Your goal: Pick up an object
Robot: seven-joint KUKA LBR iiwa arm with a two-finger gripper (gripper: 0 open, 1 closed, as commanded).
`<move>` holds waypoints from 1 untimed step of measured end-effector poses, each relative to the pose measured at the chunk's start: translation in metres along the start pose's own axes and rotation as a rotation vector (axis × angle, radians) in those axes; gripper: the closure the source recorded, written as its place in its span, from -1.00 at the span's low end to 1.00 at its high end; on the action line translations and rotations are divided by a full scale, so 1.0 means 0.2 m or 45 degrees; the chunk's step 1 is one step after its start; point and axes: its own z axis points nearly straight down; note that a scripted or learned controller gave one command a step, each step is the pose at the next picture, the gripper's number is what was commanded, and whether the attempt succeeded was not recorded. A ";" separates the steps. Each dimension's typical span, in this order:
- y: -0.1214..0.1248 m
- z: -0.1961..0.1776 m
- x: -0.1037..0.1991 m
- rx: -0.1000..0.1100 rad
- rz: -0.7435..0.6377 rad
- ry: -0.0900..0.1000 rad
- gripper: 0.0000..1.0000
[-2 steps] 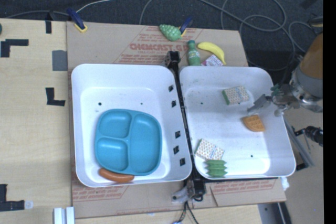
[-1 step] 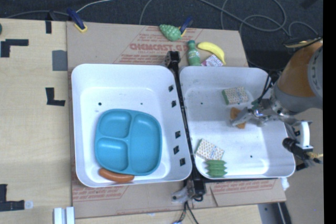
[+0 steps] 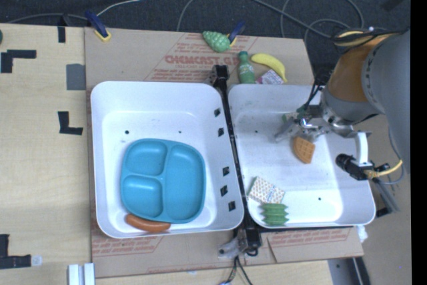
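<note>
My gripper (image 3: 301, 129) hangs low over the middle of the right bin (image 3: 333, 173), and the arm's orange band (image 3: 350, 77) shows just to its right. An orange waffle-patterned piece (image 3: 304, 149) lies directly beneath the gripper, touching or nearly touching it; I cannot tell whether it is gripped. A checkered packet (image 3: 267, 191) and a green ridged item (image 3: 274, 213) lie near the bin's front left corner.
The left bin (image 3: 113, 110) holds a blue divided plate (image 3: 163, 180) and an orange sausage (image 3: 147, 223) at its front edge. Behind the bins on the cardboard lie a green bottle (image 3: 245, 68), a banana (image 3: 269, 65) and a green toy (image 3: 217, 41).
</note>
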 end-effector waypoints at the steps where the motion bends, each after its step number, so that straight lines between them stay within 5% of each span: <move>1: -0.19 0.00 0.09 0.002 0.003 -0.002 -1.00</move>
